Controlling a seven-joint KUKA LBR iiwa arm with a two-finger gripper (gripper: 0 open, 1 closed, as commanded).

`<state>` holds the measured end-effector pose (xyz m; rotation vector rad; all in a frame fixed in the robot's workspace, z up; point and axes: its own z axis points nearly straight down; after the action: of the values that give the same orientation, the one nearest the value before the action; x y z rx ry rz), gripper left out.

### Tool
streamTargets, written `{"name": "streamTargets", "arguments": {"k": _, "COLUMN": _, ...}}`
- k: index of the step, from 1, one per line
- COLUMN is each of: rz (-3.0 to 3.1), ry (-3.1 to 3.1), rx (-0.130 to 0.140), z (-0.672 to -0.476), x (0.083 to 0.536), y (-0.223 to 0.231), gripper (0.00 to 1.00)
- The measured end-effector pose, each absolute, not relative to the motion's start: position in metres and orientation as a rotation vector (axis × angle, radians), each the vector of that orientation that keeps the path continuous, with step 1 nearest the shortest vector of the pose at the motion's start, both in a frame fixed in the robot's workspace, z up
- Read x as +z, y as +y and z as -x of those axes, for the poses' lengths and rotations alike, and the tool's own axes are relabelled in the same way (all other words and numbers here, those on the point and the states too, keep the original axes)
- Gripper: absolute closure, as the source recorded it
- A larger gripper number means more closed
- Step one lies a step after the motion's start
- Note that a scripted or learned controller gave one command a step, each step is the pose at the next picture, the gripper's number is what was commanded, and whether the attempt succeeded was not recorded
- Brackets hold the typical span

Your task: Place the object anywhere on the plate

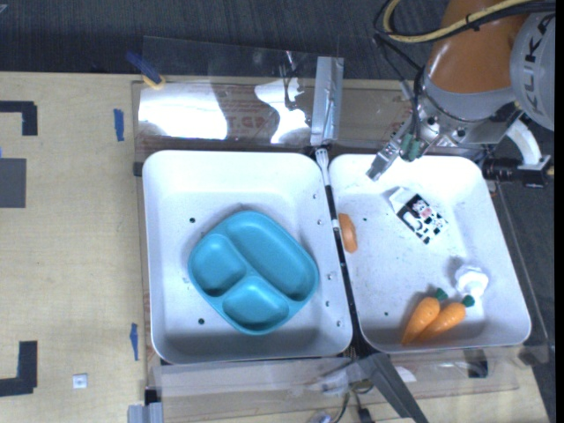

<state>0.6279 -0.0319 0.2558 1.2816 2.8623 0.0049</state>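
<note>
A blue plate (254,270) with three compartments lies in the left bin (167,183), a little below its middle. My gripper (393,157) hangs over the top edge of the right bin (493,236), apart from everything in it. Just below it lies a small black-and-white patterned card (419,215). A small orange piece (348,233) rests against the divider on the right bin's left side. Two toy carrots (434,316) lie side by side at the bin's lower right, with a white object (472,281) just above them.
A clear raised panel (229,104) and an upright metal post (326,104) stand behind the bins. The arm and its cables (476,33) fill the upper right. The wooden bench (62,236) extends to the left.
</note>
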Motion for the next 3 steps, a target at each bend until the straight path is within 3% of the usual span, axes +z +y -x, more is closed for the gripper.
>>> {"name": "streamTargets", "arguments": {"k": 1, "rz": -0.332, "ry": 3.122, "rx": 0.003, "z": -0.592, "x": 0.185, "y": -0.029, "gripper": 1.0}}
{"name": "streamTargets", "arguments": {"k": 2, "rz": -0.052, "ry": 3.139, "rx": 0.003, "z": -0.548, "x": 0.185, "y": 0.029, "gripper": 1.0}}
{"name": "streamTargets", "arguments": {"k": 3, "rz": -0.387, "ry": 3.112, "rx": 0.005, "z": -0.578, "x": 0.198, "y": 0.105, "gripper": 1.0}}
